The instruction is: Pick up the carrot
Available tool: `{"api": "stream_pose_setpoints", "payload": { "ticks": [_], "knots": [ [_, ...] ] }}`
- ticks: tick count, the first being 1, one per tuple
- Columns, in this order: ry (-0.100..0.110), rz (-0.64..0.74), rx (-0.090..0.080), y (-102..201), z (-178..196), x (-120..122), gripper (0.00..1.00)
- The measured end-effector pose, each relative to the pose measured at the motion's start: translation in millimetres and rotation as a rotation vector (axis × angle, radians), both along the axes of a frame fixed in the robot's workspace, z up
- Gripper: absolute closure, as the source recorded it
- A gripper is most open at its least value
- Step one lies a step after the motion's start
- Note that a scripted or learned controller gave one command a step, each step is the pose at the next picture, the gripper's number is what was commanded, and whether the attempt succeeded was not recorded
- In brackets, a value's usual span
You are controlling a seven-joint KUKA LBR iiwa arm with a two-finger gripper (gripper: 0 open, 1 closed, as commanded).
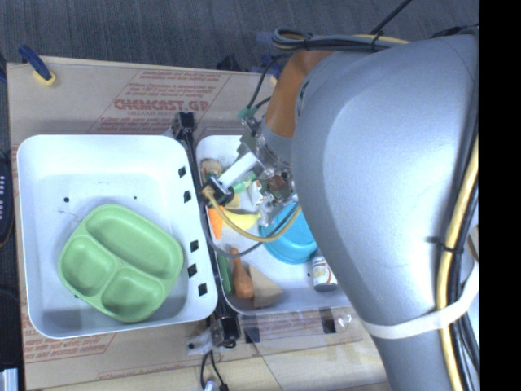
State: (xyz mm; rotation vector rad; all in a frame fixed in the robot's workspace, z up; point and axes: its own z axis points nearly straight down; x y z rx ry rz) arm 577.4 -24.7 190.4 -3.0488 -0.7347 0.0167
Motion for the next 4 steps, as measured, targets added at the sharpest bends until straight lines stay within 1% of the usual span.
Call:
{"api": "stream_pose_setpoints", "payload": {
  "ticks": [1, 2, 3, 4],
  "knots": [
    [0.007, -0.255, -0.001, 7.4, -0.5, -35.3, 0.0],
    [0.016, -0.24, 0.006, 9.7, 8.6, -35.0, 1.0],
    [-0.006, -0.257, -0.001, 26.9, 78.7, -63.4, 1.0],
    [0.007, -0.134, -0.002, 120.2, -2.2, -103.8, 1.0]
  ]
}}
